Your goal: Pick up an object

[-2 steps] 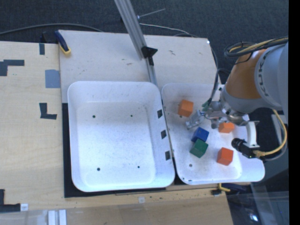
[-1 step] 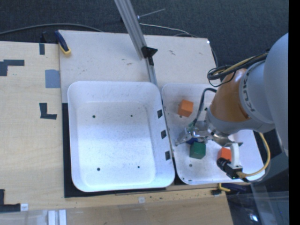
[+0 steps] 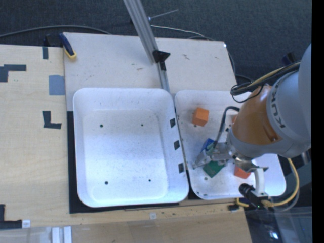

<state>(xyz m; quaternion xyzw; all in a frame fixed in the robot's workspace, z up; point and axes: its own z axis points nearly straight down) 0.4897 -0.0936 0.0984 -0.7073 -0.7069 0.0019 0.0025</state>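
Note:
In the right bin, my gripper is down low at the left-centre, under the grey arm with its orange band. It sits right between a blue object just behind it and a green block just in front, touching or nearly touching both. The wrist hides much of this spot, and I see no object clearly gripped. An orange cube stands apart at the back of the bin. A small red-orange block lies to the right of the green one, partly under the arm.
The left bin lies beside the right one, and their rims meet near the gripper. A metal pole slants in from the top to the bins' back edge. Cables hang off the arm at the bench's front right corner.

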